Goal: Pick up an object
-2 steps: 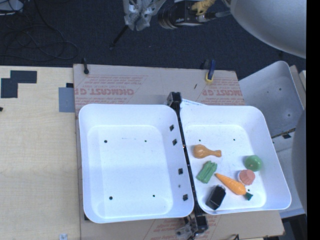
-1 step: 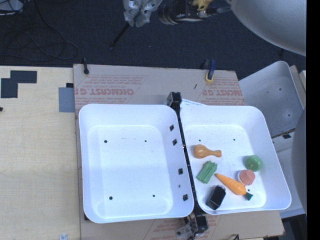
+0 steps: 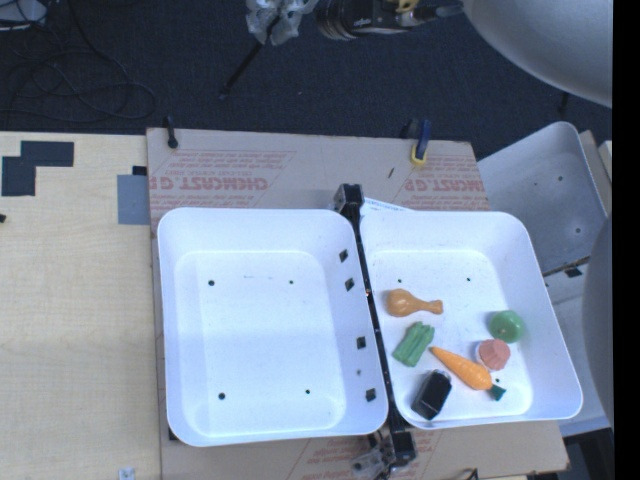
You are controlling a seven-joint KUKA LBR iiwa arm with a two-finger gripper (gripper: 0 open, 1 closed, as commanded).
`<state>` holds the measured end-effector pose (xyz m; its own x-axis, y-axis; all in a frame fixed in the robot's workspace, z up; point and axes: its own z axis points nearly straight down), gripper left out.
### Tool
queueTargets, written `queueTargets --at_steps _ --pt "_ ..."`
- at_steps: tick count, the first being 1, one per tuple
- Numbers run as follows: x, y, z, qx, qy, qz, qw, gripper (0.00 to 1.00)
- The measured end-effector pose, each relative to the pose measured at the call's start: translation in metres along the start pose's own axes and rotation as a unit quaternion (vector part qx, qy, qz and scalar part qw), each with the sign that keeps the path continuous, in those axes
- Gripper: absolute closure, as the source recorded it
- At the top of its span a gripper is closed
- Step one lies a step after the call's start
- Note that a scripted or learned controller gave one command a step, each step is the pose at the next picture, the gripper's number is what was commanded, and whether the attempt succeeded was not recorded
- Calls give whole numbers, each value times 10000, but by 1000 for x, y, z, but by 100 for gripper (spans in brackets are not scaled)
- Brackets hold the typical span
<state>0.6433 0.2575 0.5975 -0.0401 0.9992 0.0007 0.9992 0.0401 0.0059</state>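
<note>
The right bin (image 3: 455,233) holds several small objects in its near half. An orange drumstick-shaped toy (image 3: 413,304) lies near the divider, with a green ridged piece (image 3: 413,344) just below it. An orange carrot (image 3: 463,368) lies slantwise in front, and a black block (image 3: 432,395) rests by the front rim. A pink round piece (image 3: 493,354) and a green round piece (image 3: 506,325) sit to the right. My gripper (image 3: 277,15) is high at the top of the camera view, beyond the bench and far from both bins.
The left bin (image 3: 180,268) stands beside the right one on a cardboard sheet (image 3: 260,173). The grey arm (image 3: 545,23) spans the top right corner. Cables lie on the dark floor at the back left, and a yellow clamp (image 3: 419,151) grips the cardboard's far edge.
</note>
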Motion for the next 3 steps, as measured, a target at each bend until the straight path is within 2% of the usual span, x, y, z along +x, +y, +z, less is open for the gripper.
queueTargets --at_steps 3 --pt "7 3 -28 -210 63 -86 9997 100"
